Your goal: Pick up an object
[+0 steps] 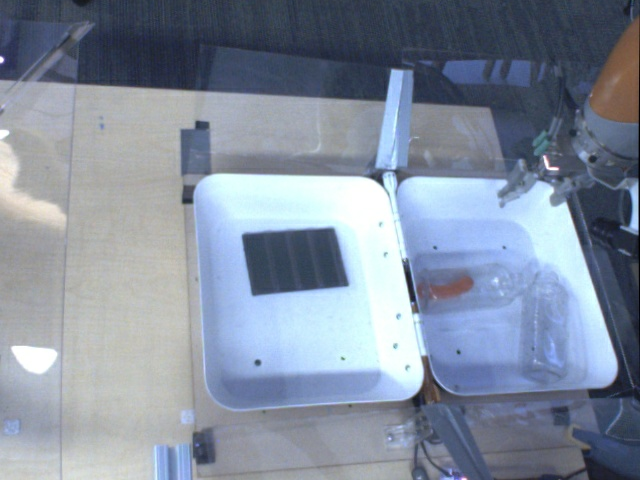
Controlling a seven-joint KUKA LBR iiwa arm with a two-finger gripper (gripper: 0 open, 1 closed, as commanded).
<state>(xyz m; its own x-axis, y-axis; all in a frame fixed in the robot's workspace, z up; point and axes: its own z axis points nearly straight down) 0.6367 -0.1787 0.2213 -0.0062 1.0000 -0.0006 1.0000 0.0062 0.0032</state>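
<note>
Our gripper [535,180] hangs with fingers spread and nothing between them above the right bin's [600,363] far corner, so we've yet to grasp the clear bottle [480,286] lying below.

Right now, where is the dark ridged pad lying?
In the camera view, the dark ridged pad lies flat in the left bin, toward its upper middle, apart from the clear bottles in the right bin.
</note>
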